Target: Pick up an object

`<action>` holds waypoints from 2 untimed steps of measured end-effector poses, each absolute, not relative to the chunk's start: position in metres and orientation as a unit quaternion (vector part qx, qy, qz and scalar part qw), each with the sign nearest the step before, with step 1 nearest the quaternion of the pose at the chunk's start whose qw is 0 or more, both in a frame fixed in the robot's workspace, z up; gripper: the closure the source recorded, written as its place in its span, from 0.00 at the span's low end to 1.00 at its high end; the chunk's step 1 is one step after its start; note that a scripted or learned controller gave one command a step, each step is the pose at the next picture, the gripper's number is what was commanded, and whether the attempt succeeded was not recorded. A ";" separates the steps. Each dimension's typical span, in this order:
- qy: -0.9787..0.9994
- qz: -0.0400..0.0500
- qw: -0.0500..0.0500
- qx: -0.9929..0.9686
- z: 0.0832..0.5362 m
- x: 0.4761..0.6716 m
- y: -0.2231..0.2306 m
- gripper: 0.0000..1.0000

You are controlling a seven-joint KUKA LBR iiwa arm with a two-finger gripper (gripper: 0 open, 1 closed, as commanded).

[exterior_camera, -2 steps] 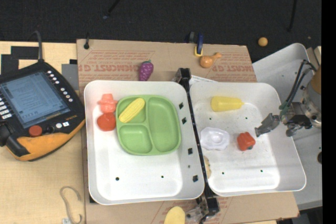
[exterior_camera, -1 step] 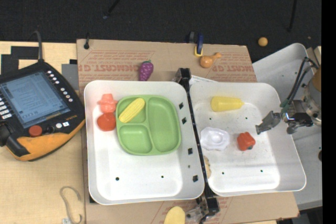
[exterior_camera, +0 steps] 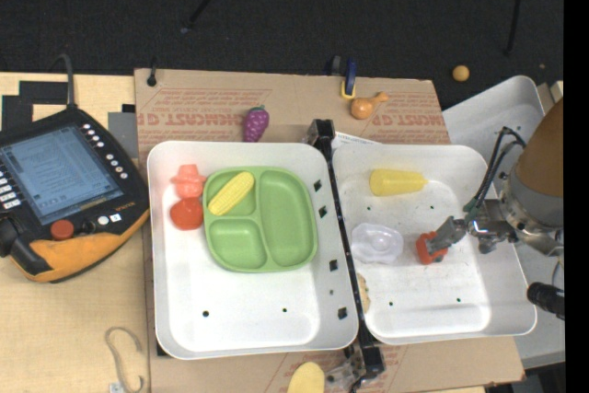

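My gripper [exterior_camera: 442,239] reaches into the right bin [exterior_camera: 460,313] from the right and sits low over its middle. Its tip rests against a small red object [exterior_camera: 426,249] on the bin floor. A yellow object [exterior_camera: 397,182] lies at the back of the same bin. Left of the red object lies a clear plastic piece [exterior_camera: 375,244]. The left bin [exterior_camera: 239,317] holds a green divided plate [exterior_camera: 276,221] with a yellow corn cob [exterior_camera: 229,192] in its back left compartment. A pink toy [exterior_camera: 188,180] and a red tomato [exterior_camera: 186,214] lie left of the plate.
A tablet pendant [exterior_camera: 60,184] with an orange edge rests on the bench at the left. On the cardboard behind the bins lie a purple grape toy [exterior_camera: 255,122] and an orange toy [exterior_camera: 364,105]. A yellow item [exterior_camera: 306,377] sits in front of the bins.
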State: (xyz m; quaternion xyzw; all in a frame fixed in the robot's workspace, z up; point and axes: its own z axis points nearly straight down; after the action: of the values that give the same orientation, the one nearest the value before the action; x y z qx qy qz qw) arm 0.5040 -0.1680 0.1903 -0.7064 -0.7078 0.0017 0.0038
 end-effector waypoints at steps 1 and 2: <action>-0.708 0.002 0.004 -0.707 0.144 0.497 -0.162 0.00; -0.708 0.001 0.003 -0.707 0.090 0.497 -0.159 0.00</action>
State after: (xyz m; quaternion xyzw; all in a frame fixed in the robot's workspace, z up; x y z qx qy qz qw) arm 0.4966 -0.1594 0.0903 -0.7066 -0.7076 0.0012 0.0032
